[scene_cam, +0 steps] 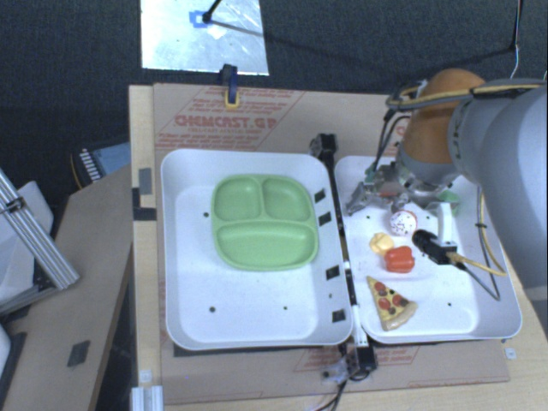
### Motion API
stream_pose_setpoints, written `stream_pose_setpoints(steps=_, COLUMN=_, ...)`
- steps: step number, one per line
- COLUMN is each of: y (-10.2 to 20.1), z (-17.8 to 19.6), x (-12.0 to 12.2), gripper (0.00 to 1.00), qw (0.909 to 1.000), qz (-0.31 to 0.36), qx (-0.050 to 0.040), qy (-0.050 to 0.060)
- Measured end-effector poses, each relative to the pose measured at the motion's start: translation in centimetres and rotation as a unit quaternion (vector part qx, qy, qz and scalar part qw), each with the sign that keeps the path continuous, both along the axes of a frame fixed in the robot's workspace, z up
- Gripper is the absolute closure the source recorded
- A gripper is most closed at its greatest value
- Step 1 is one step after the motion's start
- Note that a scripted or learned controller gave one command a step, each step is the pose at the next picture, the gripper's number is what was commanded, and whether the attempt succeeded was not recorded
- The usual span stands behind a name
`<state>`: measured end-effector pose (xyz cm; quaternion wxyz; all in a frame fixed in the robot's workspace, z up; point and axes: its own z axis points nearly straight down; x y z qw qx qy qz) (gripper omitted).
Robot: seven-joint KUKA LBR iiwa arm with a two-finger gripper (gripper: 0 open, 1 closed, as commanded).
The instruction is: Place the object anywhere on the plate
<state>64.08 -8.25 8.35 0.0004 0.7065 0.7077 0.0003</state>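
Two white bins sit on one counter (257,118): the first bin (184,315) around the plate (264,225), the second bin (479,315) just beside it. There is one plate, green, with three compartments: two small and one long. Four small things lie in the second bin, one of each kind. There is one yellow piece (381,243), nearest the plate, and one red piece (399,259) touching it. There is also one white speckled ball (402,223) and one pizza slice (391,301).
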Motion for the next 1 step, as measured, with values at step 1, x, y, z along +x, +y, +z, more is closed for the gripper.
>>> stream_pose_setpoints(steps=1, y=-0.03, z=1.23, x=0.09, gripper=1.0, qw=1.0, qz=0.0, qx=-0.0003, qy=-0.001)
